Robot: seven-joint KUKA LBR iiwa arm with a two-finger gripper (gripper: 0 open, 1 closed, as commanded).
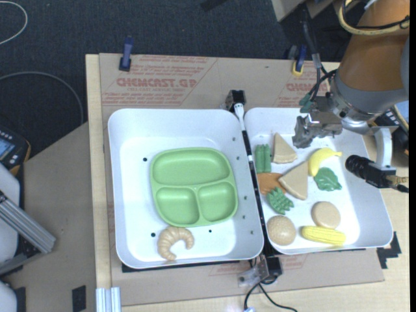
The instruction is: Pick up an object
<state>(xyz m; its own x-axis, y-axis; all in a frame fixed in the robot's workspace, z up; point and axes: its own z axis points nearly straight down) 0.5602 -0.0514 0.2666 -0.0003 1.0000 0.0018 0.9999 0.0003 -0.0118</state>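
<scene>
Dark blue carpet surrounds a brown board clamped at its far edge. Left white bin: green divided plate, croissant at near edge. Right bin: toy foods, with a bread wedge, banana and corn. Gripper hangs over the far part, just above the bread wedge; finger spread cannot be told, nothing seen held.

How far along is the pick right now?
Done: the arm is over the right bin. In hand: the gripper hangs above the toast slice and banana, carrying nothing I can see. Left: grasp and lift. The croissant lies in the left bin.
</scene>
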